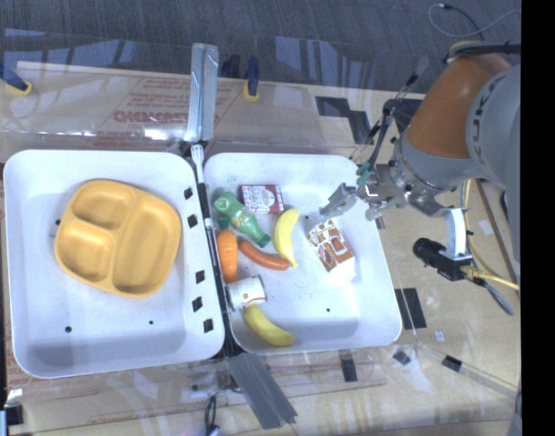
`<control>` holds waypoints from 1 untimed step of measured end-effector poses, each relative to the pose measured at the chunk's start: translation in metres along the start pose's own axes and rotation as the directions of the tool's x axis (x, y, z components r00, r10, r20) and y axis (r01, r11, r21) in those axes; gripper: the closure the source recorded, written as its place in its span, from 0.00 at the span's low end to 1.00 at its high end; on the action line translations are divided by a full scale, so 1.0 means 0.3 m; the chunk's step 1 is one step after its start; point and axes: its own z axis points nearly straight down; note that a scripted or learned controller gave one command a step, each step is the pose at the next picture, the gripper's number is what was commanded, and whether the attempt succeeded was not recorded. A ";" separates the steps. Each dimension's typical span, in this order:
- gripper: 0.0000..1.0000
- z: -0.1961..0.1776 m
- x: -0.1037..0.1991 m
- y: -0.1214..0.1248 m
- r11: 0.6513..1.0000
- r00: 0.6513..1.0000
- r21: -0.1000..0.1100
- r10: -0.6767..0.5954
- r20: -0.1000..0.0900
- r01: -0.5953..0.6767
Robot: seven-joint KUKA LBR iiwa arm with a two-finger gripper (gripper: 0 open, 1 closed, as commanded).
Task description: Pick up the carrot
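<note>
Camera view looks down on a tabletop [441, 334] carrying two white bins side by side. Left bin [41, 334] holds a yellow divided plate [118, 236], lying toward that bin's far left part. Right bin [372, 321] holds the small items. Grey arm [463, 121] with its orange band comes in over the tabletop's right edge, and its gripper [336, 203] hangs over the right bin's right side, near the far right corner.

Whether the fingers are spread or pressed together cannot be told at this angle; nothing shows between them.

In the right bin, one banana [286, 234] lies near the middle, upright along the bin's length, and a second banana [266, 327] lies at the near edge. A green bottle [239, 216] lies tilted toward the far left part of the bin. Just beside it, along the bin's left wall, stands a short orange carrot [227, 252]. A longer orange-red carrot-like piece [263, 257] lies slanted between the bottle and the middle banana, its right end touching that banana. A dark red carton [261, 197] sits toward the far edge. A brown and white packet [329, 244] lies just below the gripper, right of the middle banana. A small white can [247, 291] rests on its side just above the near banana.
</note>
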 end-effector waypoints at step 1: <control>0.00 0.213 0.205 0.168 0.990 0.990 0.001 -0.141 -0.001 0.141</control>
